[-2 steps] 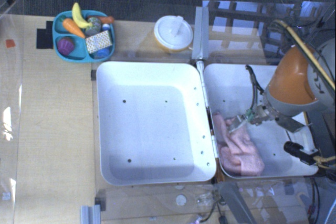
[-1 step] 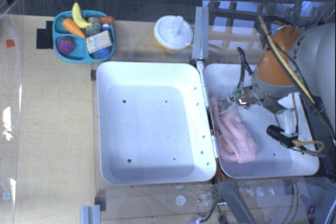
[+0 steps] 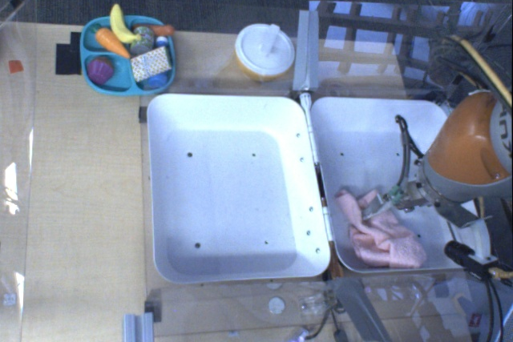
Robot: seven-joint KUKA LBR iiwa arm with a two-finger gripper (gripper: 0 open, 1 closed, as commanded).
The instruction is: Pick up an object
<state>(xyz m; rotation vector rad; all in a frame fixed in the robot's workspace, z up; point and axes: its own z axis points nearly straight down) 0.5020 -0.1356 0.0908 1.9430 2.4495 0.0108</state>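
Note:
A crumpled pink cloth [image 3: 377, 234] lies in the right bin [image 3: 353, 140], near its front edge. My gripper [image 3: 383, 204] reaches in from the right and sits low over the cloth's upper part, touching or almost touching it. The orange band of the arm [image 3: 469, 142] hangs above and to the right of it. Part of the cloth is hidden under the gripper.
The left bin [image 3: 228, 188] sits beside the right one, a divider rail between them. A blue tray of toy food [image 3: 128, 54] and a lidded yellow cup [image 3: 264, 50] stand on the bench behind the bins. Cables and frame parts crowd the far right.

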